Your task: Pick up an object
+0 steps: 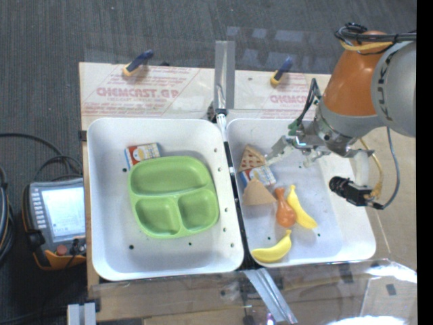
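White bins (101, 202): green tray (174, 196), toy food (284, 212)

The left white bin (101, 202) serves as the landmark. A board printed CHEMCAST (149, 90) lies just behind it, with a blue-and-yellow clamp (137, 62) on the board's far edge. Left of the bin sits what looks like a teach pendant (57, 215), screen lit, black cables (8, 181) trailing beside it.
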